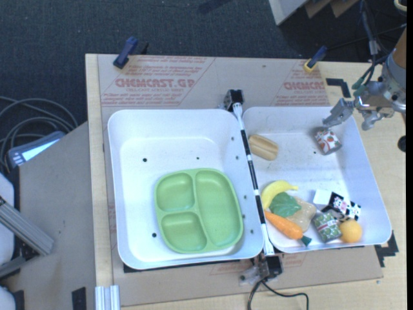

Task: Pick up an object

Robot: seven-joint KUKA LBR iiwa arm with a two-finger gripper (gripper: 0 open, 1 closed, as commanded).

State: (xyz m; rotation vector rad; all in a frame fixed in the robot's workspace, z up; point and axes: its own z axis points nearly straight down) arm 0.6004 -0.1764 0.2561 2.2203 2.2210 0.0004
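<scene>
Looking over the bench [193, 76] first, I have two white bins side by side: the left bin [129, 173] fills the middle-left of the frame and carries a green divided plate [198, 210], which I will leave alone. The right bin [371, 173] sits in the middle-right and holds everything worth picking. My gripper [353, 112] hangs over that bin's upper right corner, its fingers spread apart with nothing between them.

Just below and to the left of it lies a small red-and-white packet [327, 141], tilted, well apart from the rest. I judge it the nearest and cleanest target. A tan bread roll [263, 146] rests against the bin's left wall, also isolated, so it would be my second choice.

The lower right of the frame is crowded: banana [279, 188], green leafy piece [284, 205], carrot [284, 225], a small can [326, 227], an orange ball [351, 231] and a black-and-white cow toy [342, 205], many touching. A grasp there risks catching two things.

To do this well, I would shift slightly left and down-frame, centre the fingers across the packet's narrow side, descend straight, then close.
</scene>
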